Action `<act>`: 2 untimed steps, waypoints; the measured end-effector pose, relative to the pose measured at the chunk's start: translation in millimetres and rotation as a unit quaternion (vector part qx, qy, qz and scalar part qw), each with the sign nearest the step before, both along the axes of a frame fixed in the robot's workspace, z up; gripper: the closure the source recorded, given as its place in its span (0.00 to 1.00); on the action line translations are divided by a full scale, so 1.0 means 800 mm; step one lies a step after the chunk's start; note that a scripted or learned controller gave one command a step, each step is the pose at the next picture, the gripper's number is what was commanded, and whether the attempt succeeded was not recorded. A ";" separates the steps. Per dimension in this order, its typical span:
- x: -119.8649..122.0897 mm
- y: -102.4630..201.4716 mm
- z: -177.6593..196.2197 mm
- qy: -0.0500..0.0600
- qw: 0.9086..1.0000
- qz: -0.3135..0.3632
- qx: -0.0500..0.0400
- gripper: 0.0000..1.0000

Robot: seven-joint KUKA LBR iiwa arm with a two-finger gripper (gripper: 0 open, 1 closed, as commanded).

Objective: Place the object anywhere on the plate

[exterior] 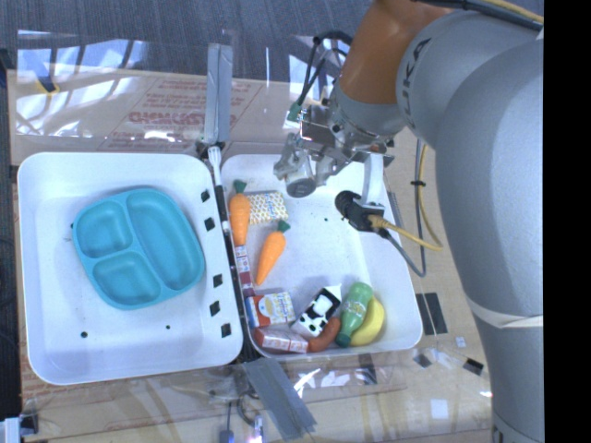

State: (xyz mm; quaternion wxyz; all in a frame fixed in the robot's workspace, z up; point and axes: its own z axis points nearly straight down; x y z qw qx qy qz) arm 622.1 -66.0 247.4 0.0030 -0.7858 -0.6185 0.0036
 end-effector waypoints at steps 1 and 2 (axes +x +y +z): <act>0.020 0.078 -0.025 0.001 0.990 0.143 0.001 1.00; -0.025 0.158 -0.019 0.000 0.993 0.120 0.000 1.00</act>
